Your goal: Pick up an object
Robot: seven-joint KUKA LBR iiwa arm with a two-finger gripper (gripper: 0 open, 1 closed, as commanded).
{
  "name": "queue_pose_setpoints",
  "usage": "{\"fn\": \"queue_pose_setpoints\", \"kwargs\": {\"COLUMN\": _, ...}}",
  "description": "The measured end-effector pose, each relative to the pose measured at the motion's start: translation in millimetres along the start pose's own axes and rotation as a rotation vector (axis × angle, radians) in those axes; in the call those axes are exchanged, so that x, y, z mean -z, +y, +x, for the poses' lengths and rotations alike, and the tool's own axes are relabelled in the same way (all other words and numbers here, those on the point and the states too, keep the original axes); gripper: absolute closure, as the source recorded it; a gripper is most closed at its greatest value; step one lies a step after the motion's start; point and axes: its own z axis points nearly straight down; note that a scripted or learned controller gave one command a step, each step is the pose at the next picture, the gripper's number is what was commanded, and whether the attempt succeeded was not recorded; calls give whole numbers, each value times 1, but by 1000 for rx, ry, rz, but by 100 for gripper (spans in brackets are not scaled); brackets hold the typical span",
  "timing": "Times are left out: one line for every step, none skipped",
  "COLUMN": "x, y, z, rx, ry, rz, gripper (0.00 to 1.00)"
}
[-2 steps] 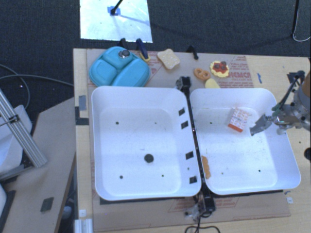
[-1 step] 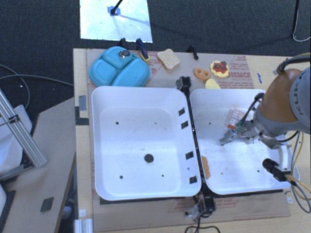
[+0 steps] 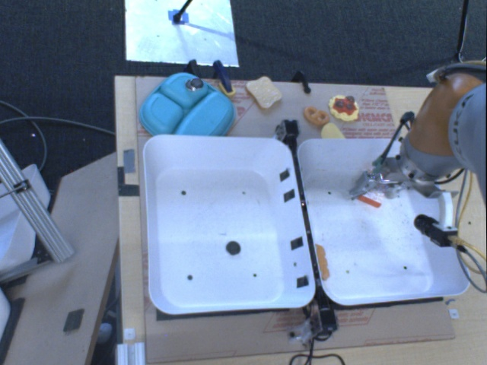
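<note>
Small orange-red stick-shaped object (image 3: 370, 201) lies flat on the floor of the right bin (image 3: 426, 280), upper middle area. Long axis runs roughly left-right with a slight slant, left end a bit higher, right end a bit lower. Which end counts as its front is too small to tell.

Gripper (image 3: 362, 188) sits just above and left of it, fingertips touching or almost touching the object's upper edge; contact cannot be confirmed. Whether the claw is apart or together cannot be told, metal parts blur together. The object is not seen between the fingers; it rests on the bin floor.

Arm (image 3: 449, 120) comes in from the right, orange band over the right bin's upper right corner.

Second orange piece (image 3: 322, 262) lies against the right bin's left wall, long axis near vertical in view.

Left bin (image 3: 163, 204) holds a dark round spot (image 3: 233, 247) near its floor centre.

Behind the bins on the bench: blue divided plate (image 3: 187, 107), toast slice (image 3: 264, 92), pretzel (image 3: 316, 115), small pizza-like toy (image 3: 344, 107), yellow piece (image 3: 332, 131) at the right bin's back rim.
</note>
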Motion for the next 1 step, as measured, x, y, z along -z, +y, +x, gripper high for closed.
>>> {"fn": "queue_pose_setpoints", "kwargs": {"x": -3, "y": 58, "z": -16, "rx": 1, "ry": 0, "rz": 0, "gripper": 0}}
